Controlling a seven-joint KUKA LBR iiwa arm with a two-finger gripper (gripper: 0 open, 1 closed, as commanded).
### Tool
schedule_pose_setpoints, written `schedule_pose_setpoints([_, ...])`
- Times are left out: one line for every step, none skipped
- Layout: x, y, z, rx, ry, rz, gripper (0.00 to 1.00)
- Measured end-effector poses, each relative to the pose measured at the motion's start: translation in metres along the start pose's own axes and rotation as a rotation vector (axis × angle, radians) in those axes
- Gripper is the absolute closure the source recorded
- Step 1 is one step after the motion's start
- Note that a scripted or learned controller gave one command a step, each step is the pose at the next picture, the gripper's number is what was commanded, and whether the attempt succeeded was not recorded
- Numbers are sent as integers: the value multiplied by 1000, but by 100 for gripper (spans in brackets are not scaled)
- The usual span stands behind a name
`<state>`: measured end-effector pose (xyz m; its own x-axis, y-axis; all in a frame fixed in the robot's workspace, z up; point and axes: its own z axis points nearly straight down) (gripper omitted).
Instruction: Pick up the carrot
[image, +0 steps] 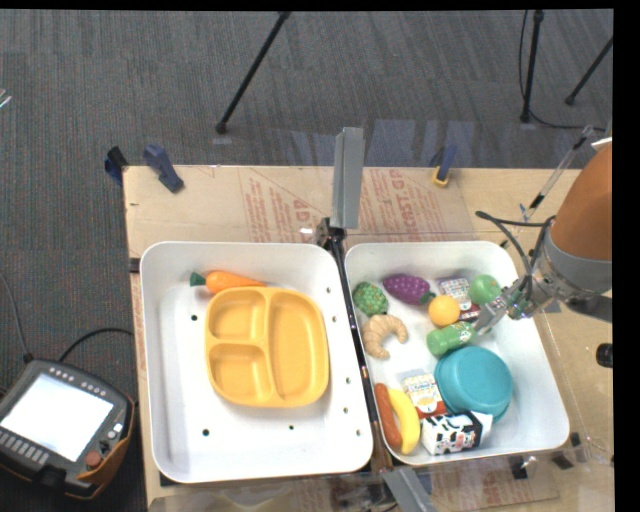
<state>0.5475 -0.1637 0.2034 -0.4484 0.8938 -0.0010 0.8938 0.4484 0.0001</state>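
Carrot (232, 281), likely light, rigid, slick plastic, lies against the yellow tray (266, 346): grasp across its mid-body; gripper (497, 312) hangs over the right bin (553, 385), grip state indeterminable.

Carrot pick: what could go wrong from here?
1. The carrot lies in the left bin, tight between the yellow tray and the bin's far wall, so a grasp may clip either.
2. The gripper sits low in the right bin by the green bottle and orange; leaving could knock them.
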Motion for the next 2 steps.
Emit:
schedule_pose_setpoints([1, 0, 1, 2, 2, -2, 0])
schedule_pose_setpoints([27, 93, 98, -4, -1, 38, 0])
